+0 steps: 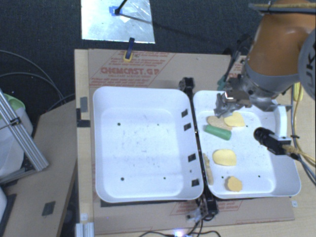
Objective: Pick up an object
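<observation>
Camera view gives us the gripper (pixel 223 107) low in the right bin (pixel 266 181), at twelve o'clock of a green piece (pixel 217 131); we cannot tell its grip. Cardboard (pixel 131 69) reads "CHEMCAST GP". At two o'clock, the arm (pixel 281 38) leans in steeply.

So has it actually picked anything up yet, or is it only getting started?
Nothing looks lifted yet. The gripper is low in the right bin, just above the green piece and a yellow piece. Whether it has hold of anything is unclear. Grasping and lifting are left; other yellow pieces lie untouched.
</observation>
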